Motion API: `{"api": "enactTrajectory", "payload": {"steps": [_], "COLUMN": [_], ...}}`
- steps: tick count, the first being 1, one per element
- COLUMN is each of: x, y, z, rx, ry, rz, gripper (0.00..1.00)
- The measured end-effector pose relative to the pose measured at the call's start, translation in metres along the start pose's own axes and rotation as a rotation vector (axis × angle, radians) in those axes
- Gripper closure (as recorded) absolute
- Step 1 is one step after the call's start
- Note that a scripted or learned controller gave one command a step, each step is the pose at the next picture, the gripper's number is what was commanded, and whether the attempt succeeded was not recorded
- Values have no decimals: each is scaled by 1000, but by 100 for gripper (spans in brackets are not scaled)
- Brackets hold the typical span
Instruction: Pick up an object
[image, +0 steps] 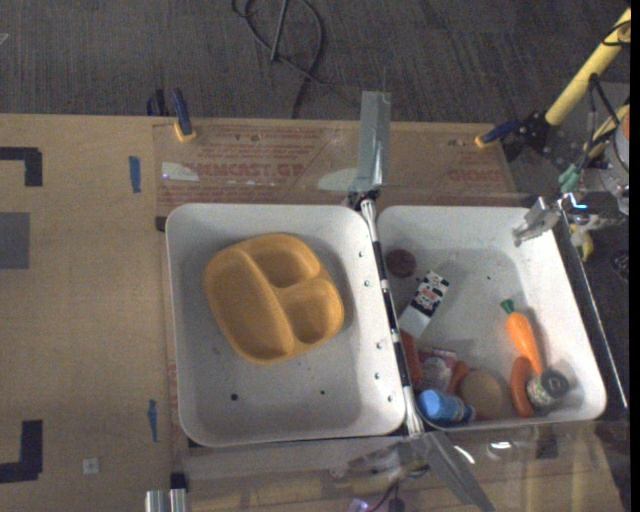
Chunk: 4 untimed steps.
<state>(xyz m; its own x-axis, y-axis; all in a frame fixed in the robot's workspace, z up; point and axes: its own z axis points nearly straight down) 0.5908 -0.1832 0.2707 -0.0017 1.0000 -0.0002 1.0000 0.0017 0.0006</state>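
Carrot (523, 340), a toy one with an orange body and a green tip, is the most reachable candidate in the right bin (478, 222): it lies flat on bare white floor toward that bin's right wall, its green end pointing far and left, its thick end running near toward a cluster of small items. It looks like light moulded plastic, stiff and probably slick, so it would likely roll or squirt out of a loose pinch; the sensible hold is across its thick middle, fingers closing square to its long axis. Its near end sits just beside a second orange piece (519, 386) and a small round capped jar (548, 384), so a grasp lower down risks catching those too.

A white bottle with a black-and-red label (425, 301) lies tilted near the divider, a dark round disc (401, 262) just beyond it, and a blue cap (434, 405) and a brownish ball (484, 392) crowd the near edge. The left bin (190, 330) carries a yellow divided plate (273, 296).

The tool (540, 218) hovers at the far right corner of the right bin, well apart from the carrot, which lies nearer and slightly left of it. Whether it stands wide or narrow I cannot tell; nothing is visibly held in it.
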Motion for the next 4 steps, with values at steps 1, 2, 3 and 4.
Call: {"api": "enactTrajectory", "payload": {"steps": [1,2,3,4], "x": [-34,-26,-26,19], "y": [-81,-65,-35,-51], "z": [137,167,167,63], "rx": [3,-33,-38,0], "ry": [2,6,-1,-1], "rz": [204,212,93,331], "gripper": [0,0,0,0]}}
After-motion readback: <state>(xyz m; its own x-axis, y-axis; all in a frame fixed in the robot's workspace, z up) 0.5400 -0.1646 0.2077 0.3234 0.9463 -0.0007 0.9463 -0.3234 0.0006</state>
